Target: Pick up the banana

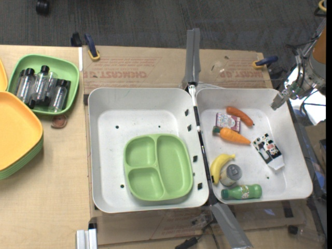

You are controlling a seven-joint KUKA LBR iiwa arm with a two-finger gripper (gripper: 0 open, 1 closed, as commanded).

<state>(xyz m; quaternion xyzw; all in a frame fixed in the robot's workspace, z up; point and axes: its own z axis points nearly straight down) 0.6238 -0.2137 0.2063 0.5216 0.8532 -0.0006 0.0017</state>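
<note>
Yellow banana (220,165) is seen lying ungrasped in the right bin (290,139), well down-left of the pincer (282,98), poised at the rim; its state cannot be told.

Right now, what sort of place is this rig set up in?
Probably a lab or office workspace, not a kitchen: grey carpet with a chair caster, cardboard clamped over a wooden bench, and two white bins, one holding toy food such as the banana.
</note>
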